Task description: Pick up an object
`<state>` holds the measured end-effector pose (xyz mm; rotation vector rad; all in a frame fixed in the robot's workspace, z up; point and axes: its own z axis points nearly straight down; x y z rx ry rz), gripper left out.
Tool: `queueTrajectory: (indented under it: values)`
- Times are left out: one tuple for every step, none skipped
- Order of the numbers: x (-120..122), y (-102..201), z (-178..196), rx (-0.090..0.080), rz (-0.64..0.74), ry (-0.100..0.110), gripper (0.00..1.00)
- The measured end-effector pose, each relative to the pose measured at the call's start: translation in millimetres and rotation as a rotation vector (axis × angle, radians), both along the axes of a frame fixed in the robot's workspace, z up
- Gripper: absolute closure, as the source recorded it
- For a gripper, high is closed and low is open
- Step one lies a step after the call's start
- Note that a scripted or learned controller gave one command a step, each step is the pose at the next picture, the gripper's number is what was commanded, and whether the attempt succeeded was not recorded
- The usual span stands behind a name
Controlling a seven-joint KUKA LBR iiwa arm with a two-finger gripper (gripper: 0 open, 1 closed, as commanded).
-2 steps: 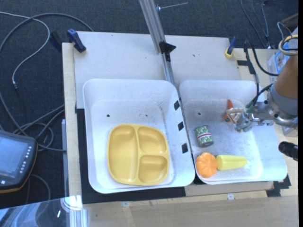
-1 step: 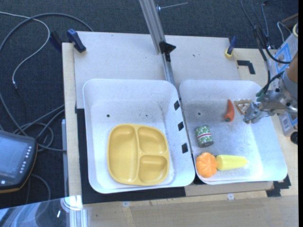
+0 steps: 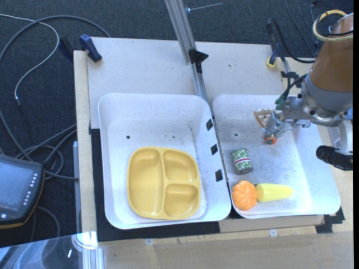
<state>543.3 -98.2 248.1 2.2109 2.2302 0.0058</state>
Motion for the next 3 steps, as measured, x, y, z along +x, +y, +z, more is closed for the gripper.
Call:
queueTrajectory:
  values:
    - [9.2, 51.0, -8.5, 0.001, -0.002, 0.006, 1.0]
    - [30.0, 100.2, -18.5, 0.0, -0.002, 0.002, 1.0]
    - [54.9, 156.6, -9.3, 0.001, -0.001, 0.0, 1.0]
